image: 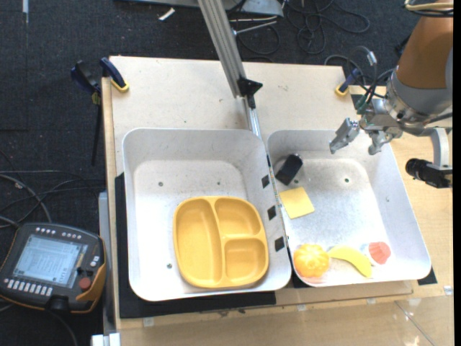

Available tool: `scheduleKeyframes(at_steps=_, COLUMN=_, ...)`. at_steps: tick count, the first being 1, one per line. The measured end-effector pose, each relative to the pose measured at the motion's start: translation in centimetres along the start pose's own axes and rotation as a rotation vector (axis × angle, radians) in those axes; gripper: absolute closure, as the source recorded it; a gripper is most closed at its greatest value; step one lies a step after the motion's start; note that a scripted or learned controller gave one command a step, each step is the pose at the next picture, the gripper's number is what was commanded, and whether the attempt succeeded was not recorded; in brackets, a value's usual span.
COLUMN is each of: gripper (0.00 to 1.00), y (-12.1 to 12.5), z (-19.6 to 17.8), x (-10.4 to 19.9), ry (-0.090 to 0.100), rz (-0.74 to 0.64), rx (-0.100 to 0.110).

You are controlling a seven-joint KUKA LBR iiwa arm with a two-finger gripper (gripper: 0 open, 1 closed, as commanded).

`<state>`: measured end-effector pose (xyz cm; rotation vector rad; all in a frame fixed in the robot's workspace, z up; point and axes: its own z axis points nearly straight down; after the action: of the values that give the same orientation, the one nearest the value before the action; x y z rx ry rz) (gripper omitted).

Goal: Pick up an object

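Grey arm with orange band reaching in from the right, two-finger gripper [362, 143] hovering over the far right corner of the right shallow white bin [403, 215], fingers [343, 136] spread apart with nothing between them. Inside that bin: small black block [289, 169] tilted near the far left wall, flat yellow square piece [297, 202] just in front of it, and along the near edge a round orange fruit [312, 260], a curved yellow banana [352, 259] beside it, then a small red round item [379, 251]; all well apart from the gripper. In the left shallow white bin [144, 193], a yellow plastic divided plate [220, 241] with three compartments. Both bins side by side on the pale surface [180, 92]. Handheld control pendant [49, 265] with a screen on the dark floor at lower left.
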<state>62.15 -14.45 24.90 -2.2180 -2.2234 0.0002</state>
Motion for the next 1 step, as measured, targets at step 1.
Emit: scheduleKeyframes(at_steps=1, gripper=0.00, y=0.00, z=0.00, x=0.00, ry=0.000, rz=0.000, rx=0.000)
